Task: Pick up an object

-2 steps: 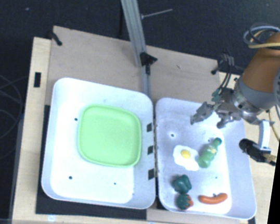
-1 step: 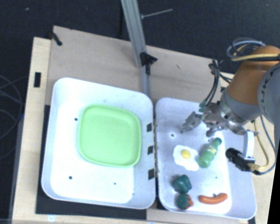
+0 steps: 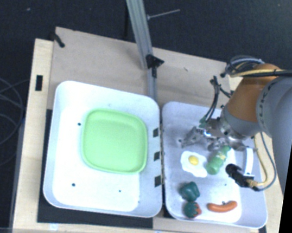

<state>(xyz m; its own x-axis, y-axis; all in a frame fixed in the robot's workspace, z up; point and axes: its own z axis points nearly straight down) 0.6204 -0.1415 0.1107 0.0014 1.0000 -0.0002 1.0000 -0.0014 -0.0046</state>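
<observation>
My gripper (image 3: 208, 139) hangs low over the upper middle of the right bin (image 3: 181, 119), below the orange-banded wrist. A small green bottle-shaped object (image 3: 216, 162) lies just below and to the right of it, close to the gripper body; I cannot tell whether they touch. A toy fried egg (image 3: 194, 163) lies right beside the green object, on its left. Nearer the front edge are a green pepper (image 3: 190, 190), a small green-and-red piece (image 3: 192, 209) and a red sausage (image 3: 222, 206).
The left bin (image 3: 67, 128) holds a square light-green plate (image 3: 115, 141). A grey slanted pole (image 3: 140, 27) comes down to the gap between the bins at the back. Bare bin floor lies at the right bin's upper left.
</observation>
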